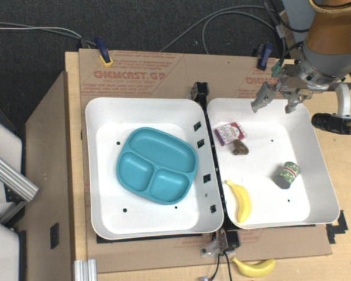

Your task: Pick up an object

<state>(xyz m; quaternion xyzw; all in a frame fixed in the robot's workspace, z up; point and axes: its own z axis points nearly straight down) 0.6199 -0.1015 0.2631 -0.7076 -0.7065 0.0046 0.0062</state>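
Observation:
My gripper [277, 103] hangs over the far edge of the right bin [316, 157], fingers spread open with nothing between them. Below it in that bin lie a purple and white snack packet [229, 132], a small brown lump [240, 148], a green-labelled can on its side [286, 174] and a yellow banana [240, 200]. The packet is the nearest of these to the gripper, down and to its left. A blue divided plate [157, 165] rests in the left bin [99, 157].
A second banana [254, 266] lies outside the bins on the bench's front edge. Black clips [199, 90] join the bins along the middle divider. Blue clamps [103, 50] hold the cardboard base at the back. Cables run behind the bench.

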